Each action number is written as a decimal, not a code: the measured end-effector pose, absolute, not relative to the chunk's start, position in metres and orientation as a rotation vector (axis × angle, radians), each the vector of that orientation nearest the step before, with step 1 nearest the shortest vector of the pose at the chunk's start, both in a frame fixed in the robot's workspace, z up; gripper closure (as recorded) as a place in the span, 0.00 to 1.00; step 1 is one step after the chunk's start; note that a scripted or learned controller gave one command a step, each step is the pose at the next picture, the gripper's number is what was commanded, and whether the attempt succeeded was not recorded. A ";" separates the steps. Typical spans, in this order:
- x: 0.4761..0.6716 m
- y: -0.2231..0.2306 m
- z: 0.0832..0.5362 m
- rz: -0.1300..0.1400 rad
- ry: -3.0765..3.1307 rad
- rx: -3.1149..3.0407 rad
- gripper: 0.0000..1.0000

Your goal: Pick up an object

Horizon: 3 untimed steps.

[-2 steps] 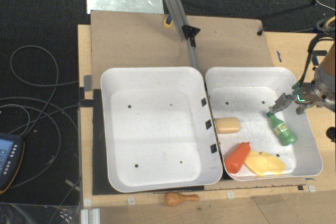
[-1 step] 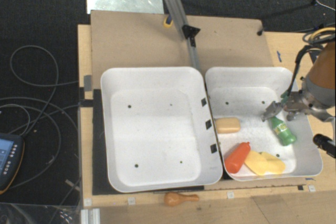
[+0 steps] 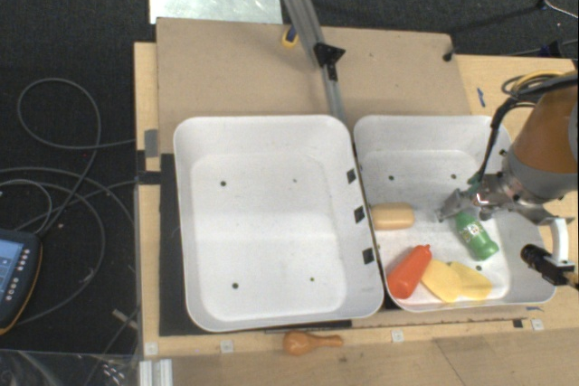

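Several objects lie in the right bin (image 3: 416, 124). A tan block (image 3: 392, 216) rests by its left wall. A red pepper-like piece (image 3: 409, 270) and a yellow piece (image 3: 457, 281) lie at the front. A green bottle (image 3: 477, 236) lies tilted near the middle right. My gripper (image 3: 465, 202) hangs low over the bin, right at the upper end of the green bottle, with the grey wrist and orange band (image 3: 552, 136) behind it. Whether it touches the bottle is unclear from this angle.
The left bin (image 3: 262, 122) sits beside the right one, their walls meeting at black clips (image 3: 359, 214). A small brown object (image 3: 312, 341) lies on the bench in front of the bins. A slanted metal pole (image 3: 303, 9) crosses the back of the bench.
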State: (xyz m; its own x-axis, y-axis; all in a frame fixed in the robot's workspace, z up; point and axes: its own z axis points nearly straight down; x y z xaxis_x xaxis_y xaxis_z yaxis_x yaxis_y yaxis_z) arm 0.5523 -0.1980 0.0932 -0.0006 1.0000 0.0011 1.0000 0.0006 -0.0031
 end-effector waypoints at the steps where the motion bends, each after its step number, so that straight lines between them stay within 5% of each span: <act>1: 0.554 -0.199 0.107 -0.003 -2.224 -2.223 1.00; 3: 0.561 -0.199 0.226 -0.006 -2.234 -2.220 1.00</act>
